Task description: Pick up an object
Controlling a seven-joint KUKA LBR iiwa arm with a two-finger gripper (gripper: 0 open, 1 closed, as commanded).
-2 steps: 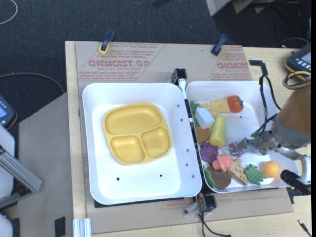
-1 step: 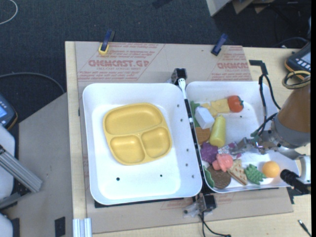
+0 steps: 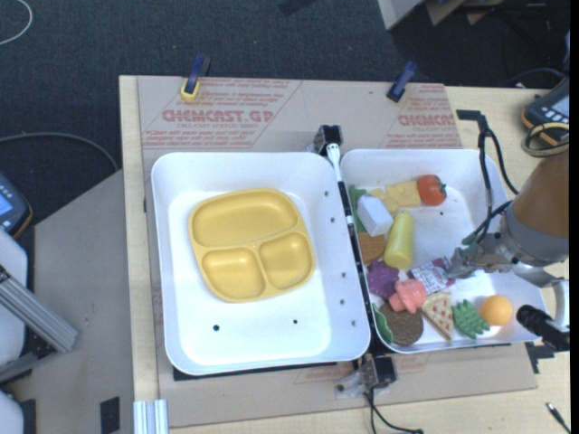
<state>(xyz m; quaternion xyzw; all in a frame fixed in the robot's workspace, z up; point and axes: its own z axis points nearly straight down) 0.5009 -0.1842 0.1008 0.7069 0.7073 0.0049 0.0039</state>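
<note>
End effector: dark two-finger end effector point(image 3: 466, 259) low inside the right-hand shallow white plastic bin point(image 3: 470, 165), near that bin's right wall; whether it is wide, narrow or holding anything cannot be told.
Arm: grey arm with orange band point(image 3: 543, 208) enters over the counter's right edge.
Nearest object: small purple-and-white wrapped item point(image 3: 429, 277), just beside the tip.
Other candidates: pink toy piece point(image 3: 409, 295), yellow cylindrical bottle point(image 3: 399, 239), green ridged toy point(image 3: 469, 318), orange ball point(image 3: 496, 310), along the bin's front half.
Left bin: white bin point(image 3: 172, 242) bearing a yellow three-compartment plastic tray point(image 3: 251, 242).
Recommendation: judged advisable to centre over one item, descend vertically, avoid neighbouring clutter, and close fully before lifting.
</note>
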